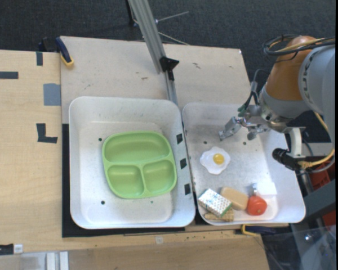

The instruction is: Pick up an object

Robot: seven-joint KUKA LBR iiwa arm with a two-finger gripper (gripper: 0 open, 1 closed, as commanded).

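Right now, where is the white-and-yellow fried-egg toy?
The fried-egg toy lies mid right bin, below the gripper and above the tan bread-like block.

A divided plate (pixel 139 164) lies in the left bin (pixel 79 151); a fried egg (pixel 215 161) in the right bin (pixel 281 198).

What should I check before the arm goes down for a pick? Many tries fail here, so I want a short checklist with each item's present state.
1. End effector over the right bin: ok.
2. End effector free of any load: ok, nothing seen in it.
3. Fried egg toy lying apart from other items: ok.
4. End effector directly above the egg: not ok, it sits up and to the right.
5. Tomato, bread piece and small box spaced apart: not ok, crowded together.
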